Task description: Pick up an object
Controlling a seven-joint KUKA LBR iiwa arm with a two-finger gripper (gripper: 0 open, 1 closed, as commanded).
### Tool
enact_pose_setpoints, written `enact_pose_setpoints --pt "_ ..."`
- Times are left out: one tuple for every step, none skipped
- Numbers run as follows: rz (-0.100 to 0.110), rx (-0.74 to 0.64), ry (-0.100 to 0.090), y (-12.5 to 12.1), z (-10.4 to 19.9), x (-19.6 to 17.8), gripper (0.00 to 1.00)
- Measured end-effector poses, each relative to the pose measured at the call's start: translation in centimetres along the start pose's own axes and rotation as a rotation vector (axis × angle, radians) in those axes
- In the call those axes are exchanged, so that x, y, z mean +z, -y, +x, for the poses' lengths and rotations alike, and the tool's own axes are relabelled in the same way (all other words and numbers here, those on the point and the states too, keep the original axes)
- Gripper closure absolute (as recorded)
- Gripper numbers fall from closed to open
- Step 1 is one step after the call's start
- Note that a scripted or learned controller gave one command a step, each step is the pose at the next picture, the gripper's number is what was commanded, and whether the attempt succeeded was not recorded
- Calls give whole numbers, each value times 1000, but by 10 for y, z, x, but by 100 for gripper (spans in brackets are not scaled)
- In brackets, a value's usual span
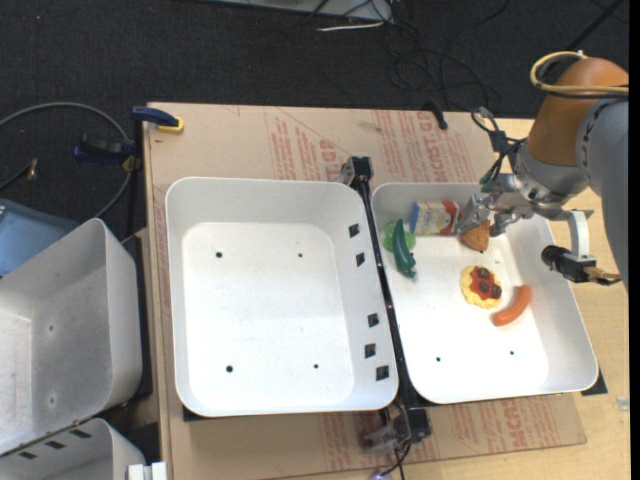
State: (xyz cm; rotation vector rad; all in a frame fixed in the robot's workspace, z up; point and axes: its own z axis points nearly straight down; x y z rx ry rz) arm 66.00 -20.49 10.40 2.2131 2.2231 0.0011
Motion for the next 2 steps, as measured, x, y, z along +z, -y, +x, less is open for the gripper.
enact_pose_setpoints --pt "5 -3 -5 17 69 2 100" --pt "-4 -8 -6 55 180 -121 100"
